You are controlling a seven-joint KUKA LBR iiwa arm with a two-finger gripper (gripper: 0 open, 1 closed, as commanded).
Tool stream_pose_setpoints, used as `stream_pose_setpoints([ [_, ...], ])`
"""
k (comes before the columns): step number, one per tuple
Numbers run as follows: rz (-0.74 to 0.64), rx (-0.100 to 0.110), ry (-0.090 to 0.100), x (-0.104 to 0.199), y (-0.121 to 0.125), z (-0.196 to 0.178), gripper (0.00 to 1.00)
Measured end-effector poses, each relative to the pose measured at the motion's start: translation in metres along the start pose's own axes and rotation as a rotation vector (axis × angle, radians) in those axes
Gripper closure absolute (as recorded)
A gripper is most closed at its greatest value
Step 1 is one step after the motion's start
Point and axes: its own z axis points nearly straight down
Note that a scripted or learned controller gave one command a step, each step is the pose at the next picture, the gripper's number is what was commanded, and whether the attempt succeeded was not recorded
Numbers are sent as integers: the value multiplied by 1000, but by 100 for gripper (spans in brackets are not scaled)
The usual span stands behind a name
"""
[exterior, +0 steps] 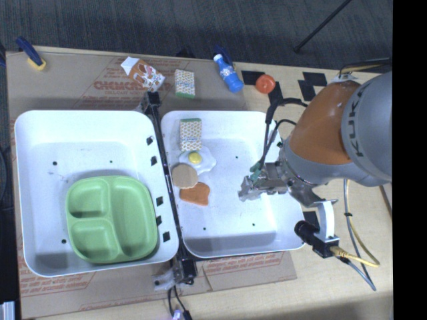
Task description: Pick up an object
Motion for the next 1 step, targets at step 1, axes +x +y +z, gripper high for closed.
stream_pose_setpoints([
  [1, 1, 3, 0, -13, -1, 8, 100],
])
